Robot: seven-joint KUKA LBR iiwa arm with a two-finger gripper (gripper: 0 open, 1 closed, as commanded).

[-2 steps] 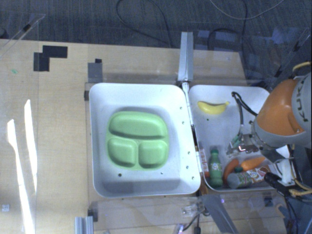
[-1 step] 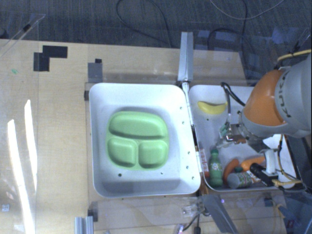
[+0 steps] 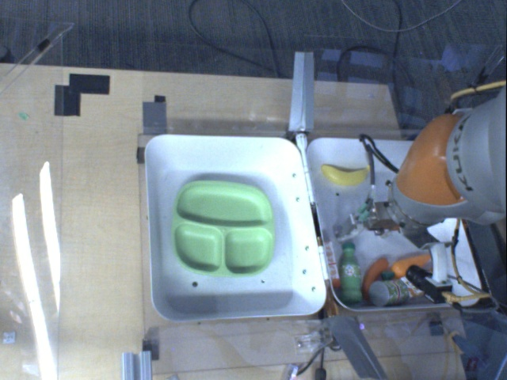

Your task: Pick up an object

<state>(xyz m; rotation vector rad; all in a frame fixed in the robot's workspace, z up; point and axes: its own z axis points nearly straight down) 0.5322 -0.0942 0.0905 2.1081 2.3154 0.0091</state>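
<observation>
My gripper [image 3: 364, 220] hangs over the middle of the right bin [image 3: 319, 158], at the end of the grey arm with the orange band [image 3: 428, 172]. A yellow banana [image 3: 344, 175] lies at the bin's far side, just beyond the gripper. Nearer the front stands a green bottle with a red cap [image 3: 349, 271], just below the gripper. To the right of the bottle lie an orange object [image 3: 402, 264] and a grey bottle with a coloured label [image 3: 392, 293]. I see nothing held in the gripper.
The left bin [image 3: 158, 212] holds a green divided tray [image 3: 224, 226] lying flat in its middle. A metal post [image 3: 301, 89] stands behind the wall between the bins. Cables trail on the floor at the back.
</observation>
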